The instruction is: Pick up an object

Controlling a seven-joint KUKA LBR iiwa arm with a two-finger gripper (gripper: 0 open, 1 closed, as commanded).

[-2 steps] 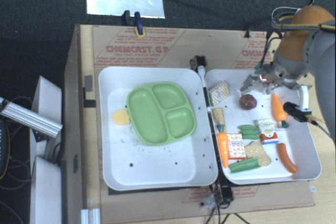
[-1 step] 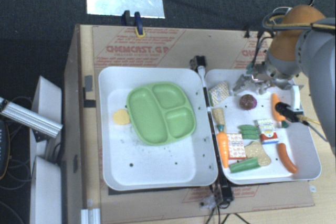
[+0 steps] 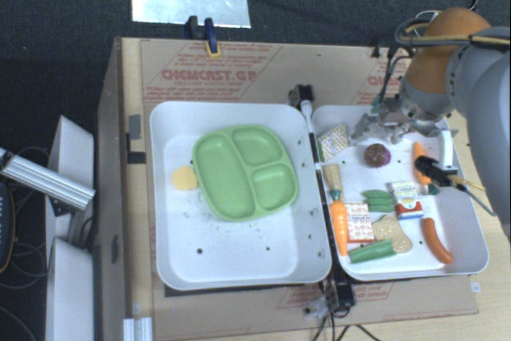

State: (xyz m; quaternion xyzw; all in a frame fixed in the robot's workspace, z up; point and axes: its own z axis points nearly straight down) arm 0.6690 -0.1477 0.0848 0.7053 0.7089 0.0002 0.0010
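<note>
Pincer (image 3: 382, 124) apparently just above purple ball (image 3: 377, 154), beside cracker packet (image 3: 334, 141).

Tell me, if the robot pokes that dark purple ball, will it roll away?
Probably a little. The dark purple ball looks round, so a push would likely roll it. It should not go far: the right bin has raised walls, and the carrot and other toy food lie nearby. Its round shape might also slip from the gripper.

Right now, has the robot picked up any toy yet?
Not yet. The gripper hangs over the right bin's far end, next to the purple ball, with nothing seen between its fingers. The green tray sits in the left bin. Grabbing and lifting are left.
</note>
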